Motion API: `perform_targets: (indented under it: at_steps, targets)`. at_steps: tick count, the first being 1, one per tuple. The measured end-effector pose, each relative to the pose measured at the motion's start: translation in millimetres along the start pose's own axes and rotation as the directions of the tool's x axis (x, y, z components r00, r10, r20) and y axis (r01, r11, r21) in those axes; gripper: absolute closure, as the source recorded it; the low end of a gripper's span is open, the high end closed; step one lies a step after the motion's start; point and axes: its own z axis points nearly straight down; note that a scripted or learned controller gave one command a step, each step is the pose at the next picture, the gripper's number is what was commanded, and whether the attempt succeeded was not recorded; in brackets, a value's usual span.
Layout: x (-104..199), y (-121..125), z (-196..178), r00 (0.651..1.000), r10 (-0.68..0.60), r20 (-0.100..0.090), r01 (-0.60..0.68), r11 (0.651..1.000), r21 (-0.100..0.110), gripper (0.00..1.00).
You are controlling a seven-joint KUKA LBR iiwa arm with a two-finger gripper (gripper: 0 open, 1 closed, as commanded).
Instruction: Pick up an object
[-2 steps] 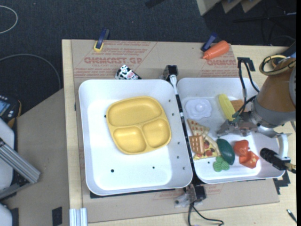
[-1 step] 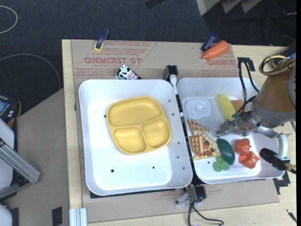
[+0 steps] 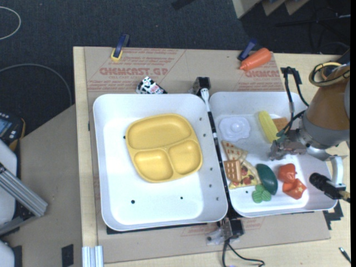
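Gripper [image 3: 280, 149] is down in the right bin [image 3: 247, 100], can't tell its state from here. Red pepper toy [image 3: 290, 179] sits just below it, corn cob [image 3: 267, 125] just above-left. Left of the pepper: dark green vegetable [image 3: 267, 178], pizza slice [image 3: 238, 168]. Yellow divided plate [image 3: 163, 147] is over in the left bin [image 3: 111, 166].

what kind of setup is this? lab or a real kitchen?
Likely a robot lab bench, not a kitchen: two white bins clamped on a cardboard-covered bench, toy food such as a pizza slice and a red pepper, a yellow divided plate, cables, dark carpet.
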Motion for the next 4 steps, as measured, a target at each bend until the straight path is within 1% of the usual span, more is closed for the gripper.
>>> perform_targets:
  at_steps: [1, 2, 3, 4]
  targets:
    - [-10, -3, -54, 1.000, 0.000, 0.004, 0.000, 1.000, -0.006, 1.00]
    - [-13, -9, -100, 1.000, -0.002, 0.004, 0.002, 1.000, -0.007, 1.00]
    - [-13, -8, -132, 1.000, -0.003, 0.004, 0.003, 1.000, -0.006, 1.00]
    - [36, 3, -125, 1.000, -0.005, 0.000, 0.005, 1.000, 0.000, 1.00]
